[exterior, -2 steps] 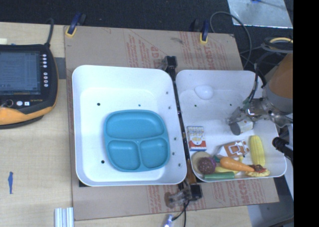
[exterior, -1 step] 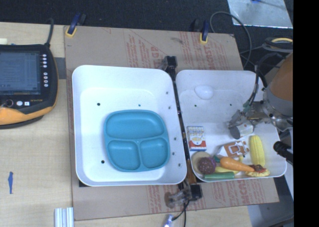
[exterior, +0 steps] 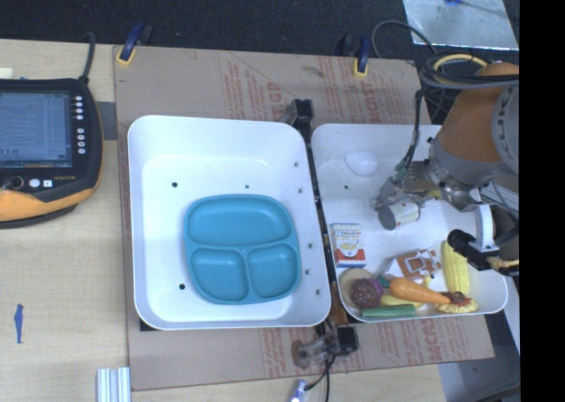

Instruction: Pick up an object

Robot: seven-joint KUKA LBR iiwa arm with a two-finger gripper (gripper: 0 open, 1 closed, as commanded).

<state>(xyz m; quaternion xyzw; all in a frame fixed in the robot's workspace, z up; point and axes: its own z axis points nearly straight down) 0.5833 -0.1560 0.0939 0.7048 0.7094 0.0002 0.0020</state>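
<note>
My gripper (exterior: 395, 207) hangs low over the middle of the right bin (exterior: 353, 140), reaching in from the right. Just left of and below it lies a small red and white carton (exterior: 347, 245). Along the bin's near edge sit a carrot (exterior: 418, 292), a yellow corn cob (exterior: 455, 269), a dark purple round vegetable (exterior: 366, 291), a green bean-like piece (exterior: 388, 311) and a small brown and white packet (exterior: 418, 263). A pale round item (exterior: 361, 162) rests near the bin's far side. I see nothing clearly held under the gripper.
The left bin (exterior: 150, 215) holds a blue divided plate (exterior: 241, 246). A teach pendant (exterior: 44, 148) lies on the bench at far left. Cables (exterior: 397, 38) loop behind the right bin, and a black clamp (exterior: 302, 111) sits between the bins at the far side.
</note>
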